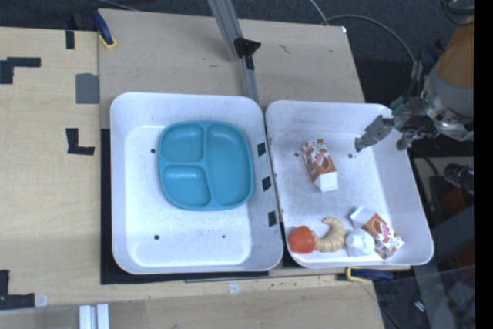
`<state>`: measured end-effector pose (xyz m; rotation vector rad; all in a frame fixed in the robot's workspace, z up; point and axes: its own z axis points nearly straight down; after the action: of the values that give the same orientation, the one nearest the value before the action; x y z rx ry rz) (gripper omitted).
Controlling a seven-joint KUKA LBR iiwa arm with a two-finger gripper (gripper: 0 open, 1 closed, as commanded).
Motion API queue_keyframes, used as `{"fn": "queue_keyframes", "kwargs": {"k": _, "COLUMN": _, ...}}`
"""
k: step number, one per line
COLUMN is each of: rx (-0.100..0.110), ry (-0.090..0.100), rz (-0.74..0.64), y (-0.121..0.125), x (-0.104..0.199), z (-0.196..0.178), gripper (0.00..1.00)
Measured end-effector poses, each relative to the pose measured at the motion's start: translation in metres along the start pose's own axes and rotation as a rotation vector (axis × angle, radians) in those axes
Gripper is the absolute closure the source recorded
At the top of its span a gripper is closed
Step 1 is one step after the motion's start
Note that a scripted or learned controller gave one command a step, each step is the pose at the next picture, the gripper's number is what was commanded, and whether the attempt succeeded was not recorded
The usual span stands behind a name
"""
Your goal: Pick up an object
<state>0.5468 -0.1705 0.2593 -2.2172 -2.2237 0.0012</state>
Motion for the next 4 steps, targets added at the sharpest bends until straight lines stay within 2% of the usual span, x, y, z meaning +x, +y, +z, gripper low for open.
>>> {"fn": "queue_keyframes", "kwargs": {"k": 1, "rx": 0.000, "ry": 0.000, "rz": 0.001, "y": 0.000, "x": 0.000, "z": 0.000, "gripper": 0.00}}
{"fn": "queue_keyframes", "kwargs": {"k": 3, "rx": 0.005, "ry": 0.000, "rz": 0.001, "y": 0.017, "x": 0.002, "z": 0.106, "gripper": 0.00}}
{"fn": "queue_keyframes", "kwargs": {"k": 4, "rx": -0.004, "ry": 0.003, "rz": 0.002, "y": 0.018, "x": 0.001, "z": 0.144, "gripper": 0.00}}
